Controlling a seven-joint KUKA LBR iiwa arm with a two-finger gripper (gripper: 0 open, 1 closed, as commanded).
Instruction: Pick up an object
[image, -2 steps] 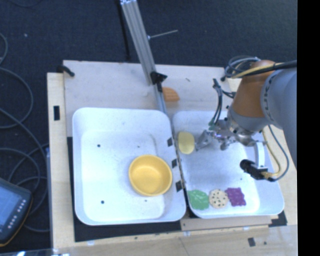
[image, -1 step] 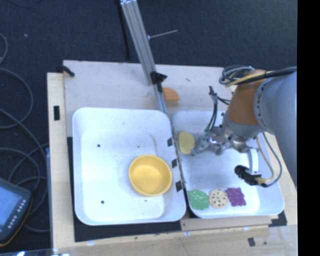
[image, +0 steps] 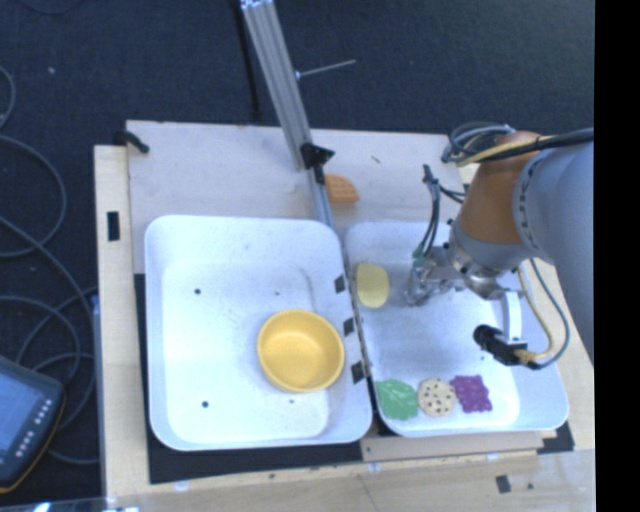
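Pincer (image: 418, 290) (finger state unclear) low in right bin (image: 540, 405), beside pale yellow object (image: 372, 285).

Yellow bowl (image: 300, 350), green (image: 397, 398), purple (image: 471, 393) toys, white bins (image: 180, 300).

**Around the bins**

A slanted aluminium post (image: 283, 85) runs from twelve o'clock down toward centre. Black cables (image: 30, 215) loop over the dark floor at nine o'clock. A tablet screen (image: 22, 420) sits at eight o'clock. The wooden bench (image: 220, 165) shows pale beneath it all.
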